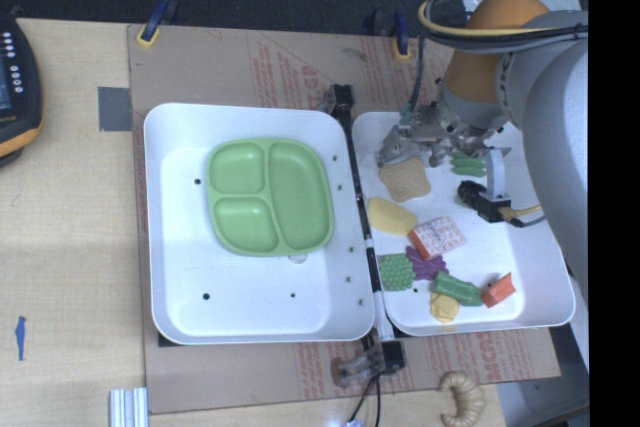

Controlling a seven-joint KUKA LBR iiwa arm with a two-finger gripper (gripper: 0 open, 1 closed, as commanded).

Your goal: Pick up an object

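My gripper [418, 151] is low in the far part of the right bin [545, 310], just above the top edge of a tan toast slice [405, 181]. A small green piece [467, 165] lies right beside it. Further forward in this bin lie a yellow piece [392, 215], a pink checkered block [438, 237], a green waffle-like square [395, 272], a purple piece [427, 265], a green pickle [457, 290], an orange-red block [498, 289] and a small yellow lump [444, 308]. I see nothing lifted by the gripper.
The left bin [170, 295] holds a green divided plate [270, 195]. A tan curled thing [462, 397] lies off the bins at the front. An orange-edged pendant [15, 85] sits at the far left. The arm's grey body [560, 135] covers the right bin's right side.
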